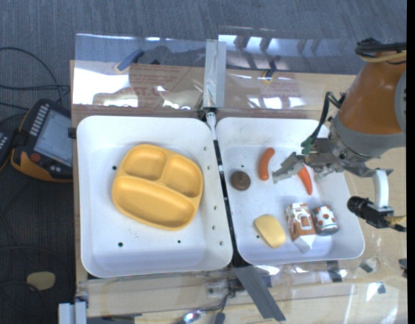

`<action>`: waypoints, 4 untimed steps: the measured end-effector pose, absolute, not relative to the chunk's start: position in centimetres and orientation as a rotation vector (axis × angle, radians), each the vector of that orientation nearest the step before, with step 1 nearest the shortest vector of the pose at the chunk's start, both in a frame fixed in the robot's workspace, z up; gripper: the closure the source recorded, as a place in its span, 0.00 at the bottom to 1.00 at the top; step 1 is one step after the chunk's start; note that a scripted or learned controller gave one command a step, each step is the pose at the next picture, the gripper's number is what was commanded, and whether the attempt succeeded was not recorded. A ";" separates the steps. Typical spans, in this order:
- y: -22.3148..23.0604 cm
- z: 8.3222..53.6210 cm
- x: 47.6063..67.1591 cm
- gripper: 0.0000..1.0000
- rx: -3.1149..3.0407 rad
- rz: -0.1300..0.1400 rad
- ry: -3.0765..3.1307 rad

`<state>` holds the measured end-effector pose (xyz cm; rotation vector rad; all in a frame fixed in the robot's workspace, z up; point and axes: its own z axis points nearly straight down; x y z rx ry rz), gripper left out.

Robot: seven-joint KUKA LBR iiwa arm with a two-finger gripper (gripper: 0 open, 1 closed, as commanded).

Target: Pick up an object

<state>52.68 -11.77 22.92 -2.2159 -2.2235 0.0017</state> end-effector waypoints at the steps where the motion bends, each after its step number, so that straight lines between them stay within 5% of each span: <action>1: -14.3 15.4 54.9 0.00 -2.219 0.005 -2.220; 2: -17.1 8.9 50.3 0.00 -2.225 -0.008 -2.228; 3: -17.1 9.9 50.4 1.00 -2.226 -0.011 -2.229; 4: -11.5 18.9 51.4 1.00 -2.217 0.003 -2.223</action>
